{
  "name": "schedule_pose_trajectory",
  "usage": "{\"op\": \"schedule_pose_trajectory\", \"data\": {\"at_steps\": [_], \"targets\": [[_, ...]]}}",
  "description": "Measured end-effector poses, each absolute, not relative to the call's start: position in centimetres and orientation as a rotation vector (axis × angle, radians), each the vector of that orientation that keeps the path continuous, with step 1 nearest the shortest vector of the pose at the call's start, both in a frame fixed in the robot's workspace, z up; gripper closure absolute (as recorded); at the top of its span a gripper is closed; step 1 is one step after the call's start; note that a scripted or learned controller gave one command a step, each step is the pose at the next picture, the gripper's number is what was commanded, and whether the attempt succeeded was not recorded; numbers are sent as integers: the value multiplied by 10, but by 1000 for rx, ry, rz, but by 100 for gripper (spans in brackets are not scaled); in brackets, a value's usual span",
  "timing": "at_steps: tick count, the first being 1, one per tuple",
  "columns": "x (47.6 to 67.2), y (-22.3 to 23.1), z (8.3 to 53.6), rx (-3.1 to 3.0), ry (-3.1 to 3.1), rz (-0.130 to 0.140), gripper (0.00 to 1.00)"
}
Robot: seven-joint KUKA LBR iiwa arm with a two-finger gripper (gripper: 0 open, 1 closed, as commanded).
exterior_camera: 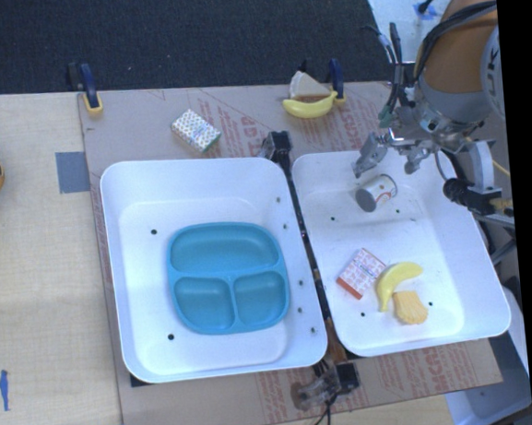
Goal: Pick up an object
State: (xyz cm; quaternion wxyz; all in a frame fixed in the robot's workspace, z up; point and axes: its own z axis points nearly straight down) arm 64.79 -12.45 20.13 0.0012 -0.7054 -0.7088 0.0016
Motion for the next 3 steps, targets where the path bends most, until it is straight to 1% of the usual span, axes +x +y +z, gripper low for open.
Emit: {"op": "schedule_pose_trajectory", "data": {"at_steps": [1,2,3], "targets": [[659,-139,114,-2226,-2236,-4,0],[657,-162,92,-2219,-2226,3,0],[571,-156,92,-2214,-2225,6,0]]}}
